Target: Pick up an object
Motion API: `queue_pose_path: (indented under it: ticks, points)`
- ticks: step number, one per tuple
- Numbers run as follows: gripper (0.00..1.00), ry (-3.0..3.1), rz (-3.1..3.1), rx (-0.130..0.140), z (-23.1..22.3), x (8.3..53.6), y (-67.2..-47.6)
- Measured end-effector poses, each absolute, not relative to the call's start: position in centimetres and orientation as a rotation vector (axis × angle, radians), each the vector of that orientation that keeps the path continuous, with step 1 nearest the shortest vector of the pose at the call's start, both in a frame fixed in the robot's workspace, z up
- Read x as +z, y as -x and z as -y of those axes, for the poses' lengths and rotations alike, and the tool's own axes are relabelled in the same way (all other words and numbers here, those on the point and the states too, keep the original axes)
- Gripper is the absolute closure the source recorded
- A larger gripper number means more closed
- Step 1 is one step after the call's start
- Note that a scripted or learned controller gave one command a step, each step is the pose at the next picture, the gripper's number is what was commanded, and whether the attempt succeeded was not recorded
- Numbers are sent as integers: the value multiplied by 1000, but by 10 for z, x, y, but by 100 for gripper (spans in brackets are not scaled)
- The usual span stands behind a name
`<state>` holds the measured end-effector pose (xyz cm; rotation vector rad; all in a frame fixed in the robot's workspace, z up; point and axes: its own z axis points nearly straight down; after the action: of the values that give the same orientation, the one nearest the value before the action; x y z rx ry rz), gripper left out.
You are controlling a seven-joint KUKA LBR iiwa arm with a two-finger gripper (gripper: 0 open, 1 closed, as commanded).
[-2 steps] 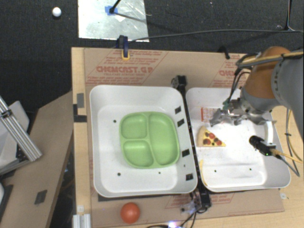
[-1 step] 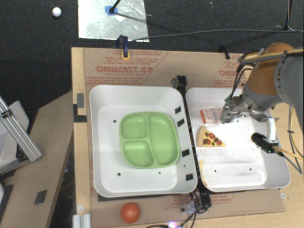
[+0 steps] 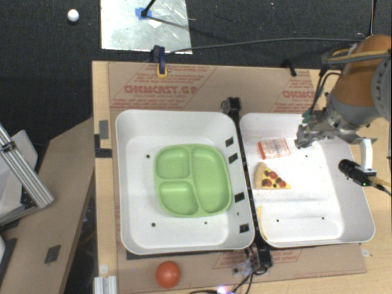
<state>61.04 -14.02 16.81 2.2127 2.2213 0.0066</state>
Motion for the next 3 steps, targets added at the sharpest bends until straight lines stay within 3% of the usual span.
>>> queue_pose_path:
  ticks: [1,2,3]
  points:
    - [100,-2212,-2222,7,140,223,-612]
    - [100,-2214,-2225,2,141,219,-613]
    - [100,-2211,-2231,3,84,211,-617]
